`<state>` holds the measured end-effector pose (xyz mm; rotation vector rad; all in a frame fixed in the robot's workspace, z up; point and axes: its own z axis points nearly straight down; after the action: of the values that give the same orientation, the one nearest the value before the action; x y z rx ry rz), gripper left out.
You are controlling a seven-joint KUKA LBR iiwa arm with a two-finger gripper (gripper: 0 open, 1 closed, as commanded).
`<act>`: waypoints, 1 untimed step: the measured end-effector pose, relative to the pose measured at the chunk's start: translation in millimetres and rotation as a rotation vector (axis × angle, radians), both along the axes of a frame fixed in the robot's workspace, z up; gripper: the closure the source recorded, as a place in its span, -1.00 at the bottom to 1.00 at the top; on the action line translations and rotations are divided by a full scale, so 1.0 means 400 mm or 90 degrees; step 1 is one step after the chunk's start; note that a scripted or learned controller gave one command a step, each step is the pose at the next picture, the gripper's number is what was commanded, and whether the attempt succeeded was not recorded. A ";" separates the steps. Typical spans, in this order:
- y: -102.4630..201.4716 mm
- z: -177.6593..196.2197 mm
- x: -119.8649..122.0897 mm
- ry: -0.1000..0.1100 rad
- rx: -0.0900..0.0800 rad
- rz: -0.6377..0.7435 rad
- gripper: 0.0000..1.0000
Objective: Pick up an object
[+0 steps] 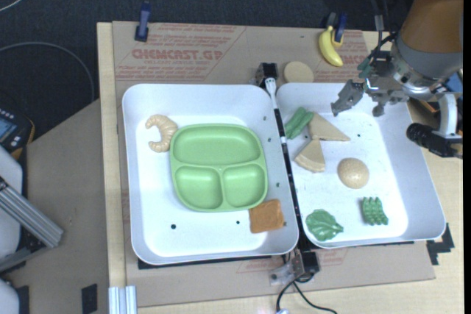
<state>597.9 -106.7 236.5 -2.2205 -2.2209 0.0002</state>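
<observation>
My gripper (pixel 362 104) hangs over the far part of the right bin (pixel 412 180), fingers spread open and nothing between them. Just left of and below it lie a green pod (pixel 296 122) and two tan wedges (pixel 326 130) (pixel 311 156). A round tan bun (pixel 353 173) sits mid-bin. Near the front of that bin are a green leafy piece (pixel 323 224) and a small green bumpy piece (pixel 374 211). The left bin (pixel 140 158) holds a green divided plate (pixel 219 166), a croissant (pixel 161 131) and a brown square cracker (pixel 266 216).
A yellow banana (pixel 331 47) and a round tan disc (pixel 298 73) rest on the board behind the bins. A blue clamp (pixel 142 21) sits at the board's far left, another by the banana. The arm's orange body (pixel 434 18) fills the upper right.
</observation>
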 end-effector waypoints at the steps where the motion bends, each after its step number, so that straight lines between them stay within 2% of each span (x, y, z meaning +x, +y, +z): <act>1: 0.203 0.314 -0.194 -0.009 0.002 0.005 -1.00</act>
<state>520.2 -25.5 362.1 -2.2165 -2.2361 -0.0200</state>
